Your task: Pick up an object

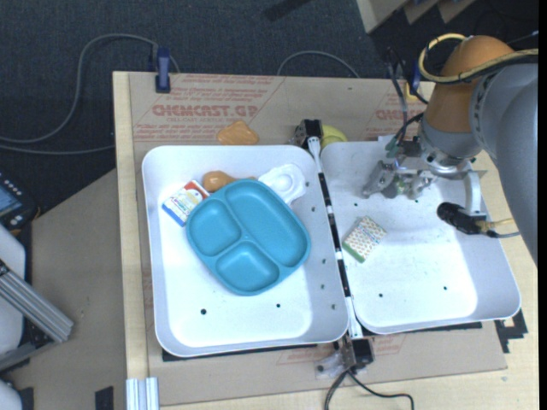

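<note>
the nearest thing to pick is the small patterned packet [364,238], which lies flat in the right bin [427,301], close to the bin's left wall and a little tilted. nothing else lies loose in that bin, so there is free floor on all its sides. the gripper [395,182] hangs over the far part of the same bin, near the packet but apart from it. its fingers point down and look a little spread, with nothing between them.

to do this step well, i think the gripper should come toward the near left until it is right above the packet, turn so that the fingers close across the short side, and go down until they almost touch the floor. the packet is thin and flat, so a high grip will probably miss it. the white wall just beside it can block one finger.

the left bin [171,314] holds a blue divided tray [248,237], with a small colourful box [182,202], an orange piece [217,180] and a white lid-like thing [284,181] at its far edge. both bins stand on a plywood bench [214,109]. cables [102,49] run over the dark carpet behind.
</note>
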`<state>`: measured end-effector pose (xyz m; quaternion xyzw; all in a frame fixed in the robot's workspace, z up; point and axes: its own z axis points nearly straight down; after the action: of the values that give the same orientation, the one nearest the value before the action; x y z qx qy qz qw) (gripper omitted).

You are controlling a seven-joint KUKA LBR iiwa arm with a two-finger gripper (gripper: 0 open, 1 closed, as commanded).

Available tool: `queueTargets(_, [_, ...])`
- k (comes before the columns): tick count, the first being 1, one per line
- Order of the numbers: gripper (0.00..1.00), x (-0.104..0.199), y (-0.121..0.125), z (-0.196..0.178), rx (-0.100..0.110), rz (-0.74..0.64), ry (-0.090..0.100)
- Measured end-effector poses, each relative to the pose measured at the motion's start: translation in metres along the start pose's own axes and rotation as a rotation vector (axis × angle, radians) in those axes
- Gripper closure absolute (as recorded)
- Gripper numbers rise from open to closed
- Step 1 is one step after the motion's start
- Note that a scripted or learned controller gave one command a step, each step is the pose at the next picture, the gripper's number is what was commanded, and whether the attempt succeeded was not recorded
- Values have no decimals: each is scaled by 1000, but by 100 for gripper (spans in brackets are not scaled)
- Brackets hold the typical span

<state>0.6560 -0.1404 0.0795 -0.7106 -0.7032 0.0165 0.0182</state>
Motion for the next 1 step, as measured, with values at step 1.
queueTargets(1, [0,-5,1,-1,-6,1,-5])
